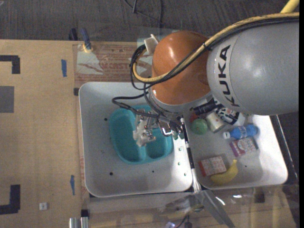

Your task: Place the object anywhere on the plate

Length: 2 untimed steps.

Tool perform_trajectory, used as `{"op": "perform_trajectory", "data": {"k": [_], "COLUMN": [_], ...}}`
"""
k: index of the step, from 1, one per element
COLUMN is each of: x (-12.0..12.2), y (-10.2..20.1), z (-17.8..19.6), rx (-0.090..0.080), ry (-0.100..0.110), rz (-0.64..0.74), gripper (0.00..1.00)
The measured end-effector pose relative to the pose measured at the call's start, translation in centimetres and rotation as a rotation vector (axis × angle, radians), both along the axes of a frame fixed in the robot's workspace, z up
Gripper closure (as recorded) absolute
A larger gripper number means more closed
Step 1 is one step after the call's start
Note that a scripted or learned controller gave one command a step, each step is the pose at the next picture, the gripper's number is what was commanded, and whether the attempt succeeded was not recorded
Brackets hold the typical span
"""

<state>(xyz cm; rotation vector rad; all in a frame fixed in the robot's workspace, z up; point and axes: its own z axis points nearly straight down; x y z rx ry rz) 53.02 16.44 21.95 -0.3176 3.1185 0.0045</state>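
Reaching in from the right, grey arm (251,61) with orange band (178,65) above the wrist, bent down over the left bin (95,170). Gripper (145,129) noted low over the teal plate (121,139), at the ridge between its two hollows, toward the plate's right half. Plate lying flat on the floor of the left bin, roughly central, its long side running top to bottom of the view. Opening of the gripper not determinable from this angle: cannot tell wide from narrow. Small pale shape seen at the gripper's tip, directly over the plate; not possible to say whether a carried object or part of the tool, so no hold recorded. Loose items recorded in the right bin (278,172), all apart from the plate: green ball (199,126) near the dividing wall; white cup (216,121) just beside it; blue-capped bottle (243,131) on its side to the right of the cup; pink packet (243,147) just below the bottle; red card (213,166) lower down; yellow banana (226,173) touching or nearly touching the card's lower right corner. Yellow cable (142,78) looped off the wrist, above the left bin's upper edge. Bins seated side by side, touching along their inner walls, on a tan bench (38,127) bearing strips of blue tape (63,68).
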Motion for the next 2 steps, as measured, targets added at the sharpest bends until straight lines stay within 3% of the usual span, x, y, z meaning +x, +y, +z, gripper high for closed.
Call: {"op": "perform_trajectory", "data": {"k": [1, 2], "x": [-3.4, -4.2], "y": [-5.3, -5.6], "z": [21.7, 8.0], "rx": [-0.002, -0.001], "ry": [-0.001, 0.002], "rz": [-0.002, 0.002], "gripper": [1.0, 1.0]}}
